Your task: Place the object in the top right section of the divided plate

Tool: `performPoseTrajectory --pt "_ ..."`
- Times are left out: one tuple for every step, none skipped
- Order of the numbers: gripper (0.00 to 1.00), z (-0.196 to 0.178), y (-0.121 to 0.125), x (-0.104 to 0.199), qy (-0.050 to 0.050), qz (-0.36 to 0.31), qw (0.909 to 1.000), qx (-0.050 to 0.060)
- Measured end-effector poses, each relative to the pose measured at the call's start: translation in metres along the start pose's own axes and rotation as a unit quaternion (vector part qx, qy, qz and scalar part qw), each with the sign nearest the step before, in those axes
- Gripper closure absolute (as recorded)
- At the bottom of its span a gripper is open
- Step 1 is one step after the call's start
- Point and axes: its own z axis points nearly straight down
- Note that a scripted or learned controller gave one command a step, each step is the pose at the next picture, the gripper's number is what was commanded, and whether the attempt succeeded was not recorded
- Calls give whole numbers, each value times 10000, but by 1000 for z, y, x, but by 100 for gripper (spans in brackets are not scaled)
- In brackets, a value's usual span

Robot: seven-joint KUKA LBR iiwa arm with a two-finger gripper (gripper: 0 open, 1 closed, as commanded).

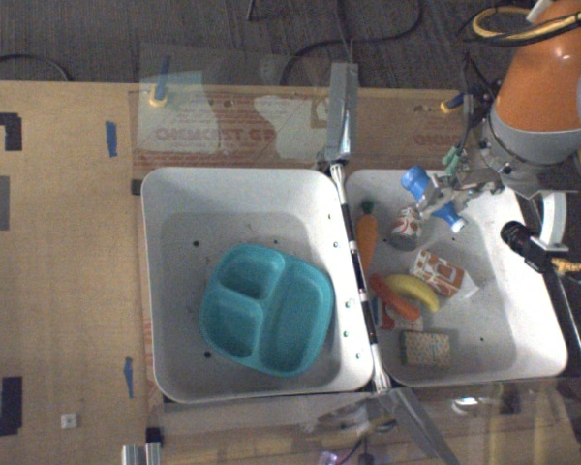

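A teal divided plate (267,307) lies in the left bin (174,211), with nothing in its sections. My gripper (434,200) hovers over the upper left part of the right bin (523,347). Its two blue fingertips (416,178) stand apart, open, with nothing between them. A small white and red object (407,224) sits just below and left of the gripper, beside the fingers rather than between them. An orange carrot (367,238) lies along the right bin's left wall.
Lower in the right bin lie a yellow banana (414,291), a red pepper (393,300), a white and orange carton (439,272) and a tan speckled block (426,347). A metal divider (353,260) separates the bins.
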Motion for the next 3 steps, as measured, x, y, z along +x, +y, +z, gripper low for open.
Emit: performPoseTrajectory --pt "100 38 0 67 3 -549 9985 4" --pt "0 38 1 67 2 -547 9985 2" --pt "100 27 1 66 -1 -531 9986 -18"
